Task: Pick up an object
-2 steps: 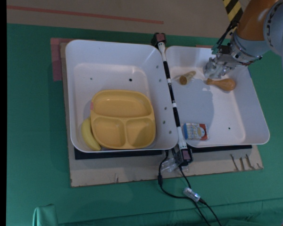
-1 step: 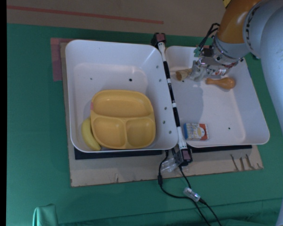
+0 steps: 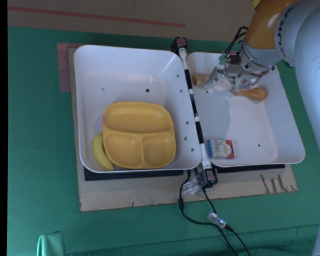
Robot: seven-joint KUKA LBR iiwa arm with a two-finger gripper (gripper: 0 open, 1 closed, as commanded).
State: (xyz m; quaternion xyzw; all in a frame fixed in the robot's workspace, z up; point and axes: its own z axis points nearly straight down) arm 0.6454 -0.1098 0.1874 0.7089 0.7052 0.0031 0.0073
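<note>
My gripper point(image 3: 225, 84) hangs over the far part of the right bin point(image 3: 258, 127), its fingers spread open with nothing between them. A tan, drumstick-shaped toy point(image 3: 252, 94) lies just right of the gripper on the bin floor. To the gripper's left, a small tan piece point(image 3: 199, 80) rests by the bin's left wall. A small blue and orange box point(image 3: 222, 149) lies near the right bin's front edge, well away from the gripper.
The left bin point(image 3: 122, 71) holds a yellow divided plate point(image 3: 140, 135) with a banana point(image 3: 101, 152) beside its front left corner. A black and white bar point(image 3: 193, 103) runs between the bins. Cables point(image 3: 202, 209) trail over the green bench in front.
</note>
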